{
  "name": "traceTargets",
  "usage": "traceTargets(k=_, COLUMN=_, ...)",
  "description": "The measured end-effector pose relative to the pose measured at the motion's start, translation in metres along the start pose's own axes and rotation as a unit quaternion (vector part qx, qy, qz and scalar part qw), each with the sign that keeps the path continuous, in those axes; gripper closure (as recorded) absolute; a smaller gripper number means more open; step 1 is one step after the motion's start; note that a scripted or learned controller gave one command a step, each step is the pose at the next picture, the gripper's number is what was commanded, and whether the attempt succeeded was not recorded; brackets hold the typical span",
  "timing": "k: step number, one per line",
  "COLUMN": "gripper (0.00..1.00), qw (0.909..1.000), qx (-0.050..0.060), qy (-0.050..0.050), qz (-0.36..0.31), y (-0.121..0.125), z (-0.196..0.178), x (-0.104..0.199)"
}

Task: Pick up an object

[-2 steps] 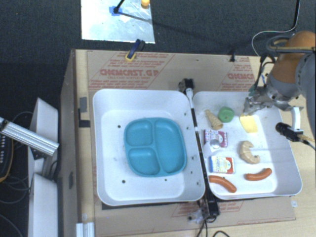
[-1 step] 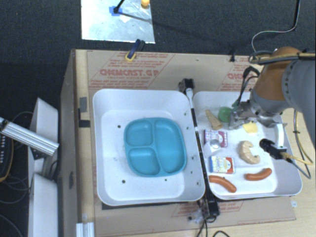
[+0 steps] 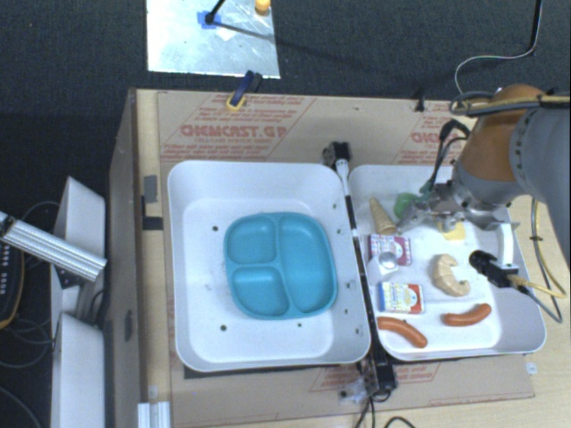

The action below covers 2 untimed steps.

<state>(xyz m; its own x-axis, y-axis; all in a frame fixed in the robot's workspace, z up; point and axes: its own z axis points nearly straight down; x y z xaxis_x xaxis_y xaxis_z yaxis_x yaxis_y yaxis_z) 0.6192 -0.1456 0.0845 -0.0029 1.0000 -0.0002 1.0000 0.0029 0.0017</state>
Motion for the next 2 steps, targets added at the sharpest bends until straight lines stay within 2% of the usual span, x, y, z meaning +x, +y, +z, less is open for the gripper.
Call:
traceTargets(k=1, gripper=0.0, qw=1.0, qx=0.0, qy=-0.002, qz=0.001, y=0.042, z=-0.001, x=0.05)
traceTargets(k=2, gripper=1.0, qw=1.0, qx=-0.002, qy=0.0, qz=-0.001, y=0.044, z=-0.012, x=0.052)
